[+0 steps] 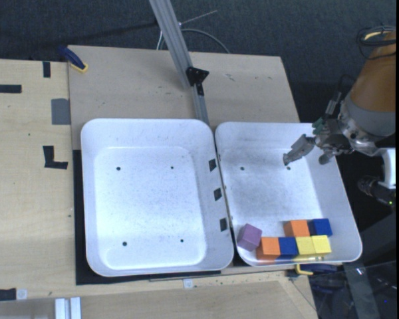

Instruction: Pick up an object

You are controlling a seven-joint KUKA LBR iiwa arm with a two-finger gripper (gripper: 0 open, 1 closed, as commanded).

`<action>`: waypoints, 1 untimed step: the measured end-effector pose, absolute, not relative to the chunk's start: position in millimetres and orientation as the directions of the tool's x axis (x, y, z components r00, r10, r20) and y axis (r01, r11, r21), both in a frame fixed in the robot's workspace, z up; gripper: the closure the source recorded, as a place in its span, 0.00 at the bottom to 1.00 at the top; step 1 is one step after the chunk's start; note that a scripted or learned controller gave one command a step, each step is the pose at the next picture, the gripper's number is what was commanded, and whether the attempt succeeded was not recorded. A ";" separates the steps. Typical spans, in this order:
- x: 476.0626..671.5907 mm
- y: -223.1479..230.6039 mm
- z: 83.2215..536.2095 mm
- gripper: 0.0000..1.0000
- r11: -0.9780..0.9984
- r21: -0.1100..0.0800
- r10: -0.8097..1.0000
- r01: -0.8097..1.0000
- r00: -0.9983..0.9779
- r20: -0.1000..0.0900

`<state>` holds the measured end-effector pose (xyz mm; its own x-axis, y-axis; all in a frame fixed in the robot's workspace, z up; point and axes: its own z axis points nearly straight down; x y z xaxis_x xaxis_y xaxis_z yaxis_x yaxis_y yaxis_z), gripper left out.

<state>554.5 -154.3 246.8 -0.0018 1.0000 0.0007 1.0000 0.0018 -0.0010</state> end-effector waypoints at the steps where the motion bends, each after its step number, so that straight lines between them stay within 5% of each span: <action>1: 550.9 -188.0 152.3 0.00 -0.002 -0.010 1.000 1.000 0.002 0.000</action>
